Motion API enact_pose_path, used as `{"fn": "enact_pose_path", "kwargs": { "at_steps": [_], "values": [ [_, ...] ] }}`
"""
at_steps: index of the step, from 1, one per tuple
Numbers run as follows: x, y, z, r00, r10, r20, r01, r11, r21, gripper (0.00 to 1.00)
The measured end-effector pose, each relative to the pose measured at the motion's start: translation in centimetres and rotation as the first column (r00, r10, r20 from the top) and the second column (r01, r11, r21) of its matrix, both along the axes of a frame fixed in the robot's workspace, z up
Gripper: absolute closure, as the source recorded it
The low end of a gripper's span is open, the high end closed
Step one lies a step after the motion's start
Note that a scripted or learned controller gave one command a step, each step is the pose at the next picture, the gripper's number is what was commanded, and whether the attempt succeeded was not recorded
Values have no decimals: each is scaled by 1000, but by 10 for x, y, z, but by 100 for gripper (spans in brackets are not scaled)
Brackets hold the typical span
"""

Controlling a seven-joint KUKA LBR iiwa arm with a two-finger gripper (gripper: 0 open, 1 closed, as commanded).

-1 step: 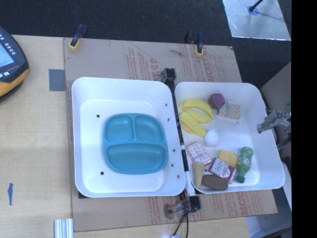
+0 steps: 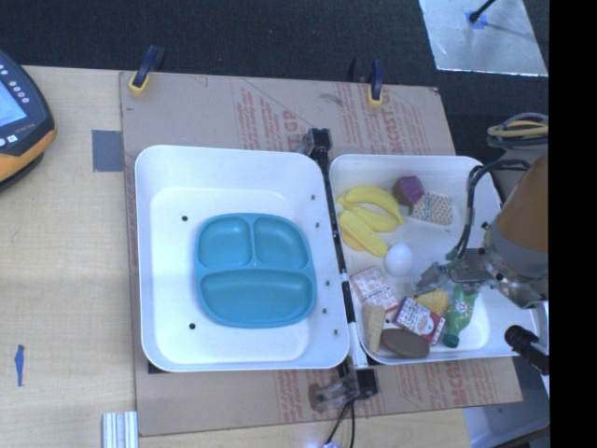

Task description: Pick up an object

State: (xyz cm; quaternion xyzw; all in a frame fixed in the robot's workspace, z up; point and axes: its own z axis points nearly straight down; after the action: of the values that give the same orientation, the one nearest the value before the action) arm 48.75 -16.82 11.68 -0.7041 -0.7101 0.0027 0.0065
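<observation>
Across the cardboard sheet (image 2: 280, 119) runs red print, seemingly repeated, unreadable.

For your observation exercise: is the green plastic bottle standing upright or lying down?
Lying down: the green plastic bottle rests lengthwise on the right white bin's floor.

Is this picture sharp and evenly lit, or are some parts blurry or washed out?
In the camera view the light is bright and even, so the white bins look nearly washed out with faint shadows; the blue tray is fairly crisp; the small items around the bananas are soft, their labels unreadable; the arm at the right edge is blurred; the floor beyond the bench is dark.
</observation>
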Motion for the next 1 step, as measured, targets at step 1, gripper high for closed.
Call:
{"fn": "enact_pose_path", "kwargs": {
  "at_steps": [1],
  "values": [
    [68,17,-26,1000,2,12,-2,1000,-5,0]
  ]
}}
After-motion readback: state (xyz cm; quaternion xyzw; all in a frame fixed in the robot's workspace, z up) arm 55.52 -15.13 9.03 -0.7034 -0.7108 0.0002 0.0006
